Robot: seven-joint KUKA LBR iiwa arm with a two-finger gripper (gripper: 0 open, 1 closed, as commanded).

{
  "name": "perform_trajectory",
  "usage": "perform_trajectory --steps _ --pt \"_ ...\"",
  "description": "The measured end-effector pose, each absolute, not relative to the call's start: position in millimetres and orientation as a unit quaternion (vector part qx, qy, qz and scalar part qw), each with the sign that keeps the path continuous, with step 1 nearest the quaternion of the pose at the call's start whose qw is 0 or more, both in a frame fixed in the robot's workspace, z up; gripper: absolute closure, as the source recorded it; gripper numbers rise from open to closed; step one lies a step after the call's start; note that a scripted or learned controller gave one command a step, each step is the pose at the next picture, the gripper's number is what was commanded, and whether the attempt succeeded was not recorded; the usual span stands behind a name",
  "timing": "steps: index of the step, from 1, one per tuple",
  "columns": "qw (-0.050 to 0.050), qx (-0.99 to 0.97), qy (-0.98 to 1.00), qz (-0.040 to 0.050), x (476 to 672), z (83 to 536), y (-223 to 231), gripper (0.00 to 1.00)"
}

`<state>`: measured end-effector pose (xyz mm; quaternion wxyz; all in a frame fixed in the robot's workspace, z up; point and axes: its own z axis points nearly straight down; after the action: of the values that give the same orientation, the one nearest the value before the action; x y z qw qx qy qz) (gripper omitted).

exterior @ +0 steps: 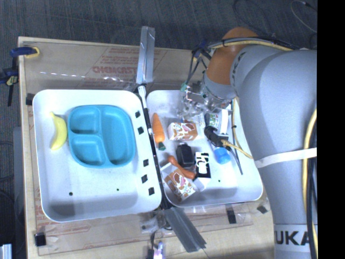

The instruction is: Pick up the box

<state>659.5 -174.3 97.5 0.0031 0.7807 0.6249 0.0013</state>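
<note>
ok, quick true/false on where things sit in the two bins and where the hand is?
1. The banana lies in the left bin, beside the blue tray. True.
2. The blue tray sits in the right bin. False: it is in the left bin.
3. The hand is over the right bin's far end. True.
4. Both carrots lie in the left bin. False: the two carrots are in the right bin.
5. Two patterned boxes lie in the right bin. True.

Right bin (245,185) is crowded by carrots (157,127), box (182,130) and black items; its near-right corner lies open
</note>
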Motion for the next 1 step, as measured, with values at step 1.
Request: perform_trajectory --steps 1 --pt "0.002 0.779 0.627 0.0040 661.2 97.9 -169.7 0.00"
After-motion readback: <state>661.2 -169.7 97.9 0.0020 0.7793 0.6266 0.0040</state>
